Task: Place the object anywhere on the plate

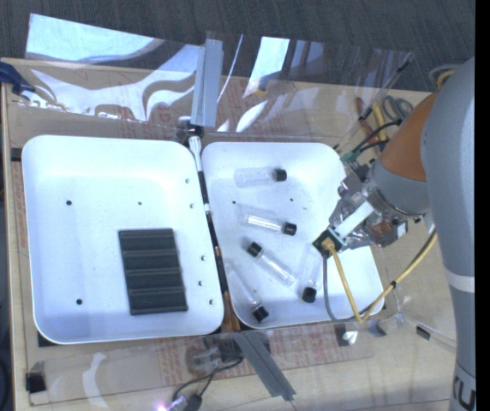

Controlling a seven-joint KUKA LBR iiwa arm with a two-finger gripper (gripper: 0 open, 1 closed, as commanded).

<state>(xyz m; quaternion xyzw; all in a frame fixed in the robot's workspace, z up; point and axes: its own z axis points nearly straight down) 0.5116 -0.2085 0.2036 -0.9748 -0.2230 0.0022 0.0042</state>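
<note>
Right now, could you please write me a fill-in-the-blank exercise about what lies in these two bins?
1. The black plate lies on the view's ___ side.
2. The clear tubes lie on its ___ side.
3. Each tube's cap is coloured ___.
Missing words: left, right, black.

Left bin (82,178), right bin (313,165) on bench (142,358)

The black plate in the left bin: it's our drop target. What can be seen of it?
The black plate is a matt rectangle, plastic-looking, with four broad ribs across its width. It lies flat on the floor of the left bin, in the view's lower half, right of the bin's centre, turned slightly askew. Only the bin floor touches it.
</note>
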